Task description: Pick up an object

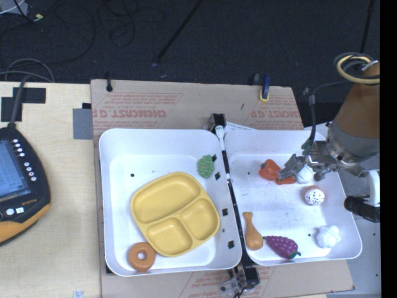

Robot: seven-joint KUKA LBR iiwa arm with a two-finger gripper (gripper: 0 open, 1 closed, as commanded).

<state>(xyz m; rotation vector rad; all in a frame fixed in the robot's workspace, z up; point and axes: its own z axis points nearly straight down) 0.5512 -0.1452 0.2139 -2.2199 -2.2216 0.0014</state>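
Nearest the camera, along the front of the right bin (347,253), three toys lie loose: a tan drumstick (252,231) at 7 o'clock of the bin, a purple grape bunch (282,246) just beside it at 6 o'clock, and a crumpled white piece (327,235) at 5 o'clock. They look scattered as they fell, none stacked, so each could be taken on its own. In the left bin (111,166) an orange doughnut (142,256) sits at 7 o'clock, touching the rim of a yellow divided plate (175,213) that fills the bin's middle; a small green toy (206,165) lies at 1 o'clock near the divider.

Further back in the right bin a white spotted ball (314,197) rests at 3 o'clock. Behind it, at 12 o'clock of the bin, lies a red-orange pepper-like toy (270,170), the likely target. The gripper (290,170) is low in the bin and angled in from 3 o'clock, its dark tip against the toy's right end. Whether its fingers are closed on the toy or merely beside it, I cannot tell; shapes merge there. A small white thing (304,175) sits at the gripper's 4 o'clock, touching it.

The toy lies at the gripper's 9 o'clock, in contact or nearly so. Beyond the bins, the table (56,253) carries a control pendant (15,179) at far 9 o'clock.
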